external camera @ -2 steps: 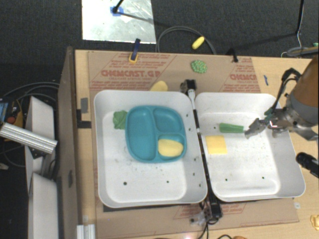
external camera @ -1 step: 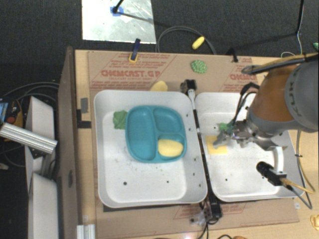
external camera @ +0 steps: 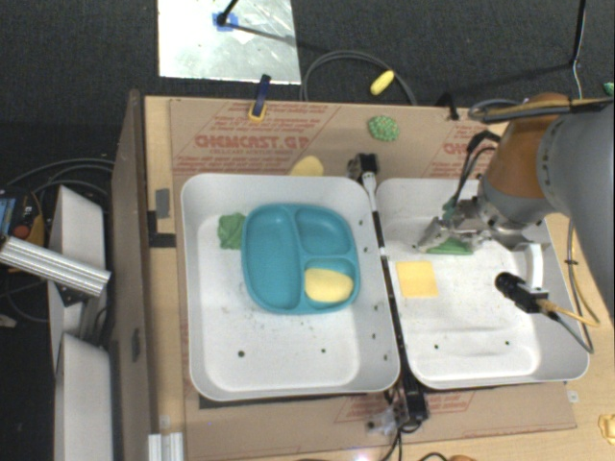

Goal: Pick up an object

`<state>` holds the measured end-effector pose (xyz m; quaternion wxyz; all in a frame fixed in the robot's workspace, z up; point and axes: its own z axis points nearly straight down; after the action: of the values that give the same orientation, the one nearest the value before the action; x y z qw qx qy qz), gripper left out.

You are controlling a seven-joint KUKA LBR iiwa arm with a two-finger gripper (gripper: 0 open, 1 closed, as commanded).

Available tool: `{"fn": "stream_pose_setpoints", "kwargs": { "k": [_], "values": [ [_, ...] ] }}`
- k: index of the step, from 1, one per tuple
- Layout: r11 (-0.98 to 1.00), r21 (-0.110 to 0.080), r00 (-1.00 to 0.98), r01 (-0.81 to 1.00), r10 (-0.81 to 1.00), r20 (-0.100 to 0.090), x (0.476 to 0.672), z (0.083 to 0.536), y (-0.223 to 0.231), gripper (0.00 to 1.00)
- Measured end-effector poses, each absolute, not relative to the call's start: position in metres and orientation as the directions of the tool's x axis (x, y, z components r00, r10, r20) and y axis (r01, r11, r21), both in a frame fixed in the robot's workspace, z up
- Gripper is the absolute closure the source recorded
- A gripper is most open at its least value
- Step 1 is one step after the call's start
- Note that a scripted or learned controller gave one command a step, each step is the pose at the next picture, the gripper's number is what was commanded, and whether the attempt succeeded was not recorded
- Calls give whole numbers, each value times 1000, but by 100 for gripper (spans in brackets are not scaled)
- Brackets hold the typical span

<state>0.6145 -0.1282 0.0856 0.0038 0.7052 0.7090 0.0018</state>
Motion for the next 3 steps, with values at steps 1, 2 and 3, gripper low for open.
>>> {"fn": "stream_pose_setpoints", "kwargs": {
  "k": [1, 2, 3],
  "values": [
    [0, 7, 0, 1000, 1000, -4, 646, 87, -179, 0],
    [7, 7, -7, 1000, 1000, -2, 671, 86, -179, 0],
    [10, 13, -10, 1000, 1000, -6, 672, 100, -180, 100]
  ]
}}
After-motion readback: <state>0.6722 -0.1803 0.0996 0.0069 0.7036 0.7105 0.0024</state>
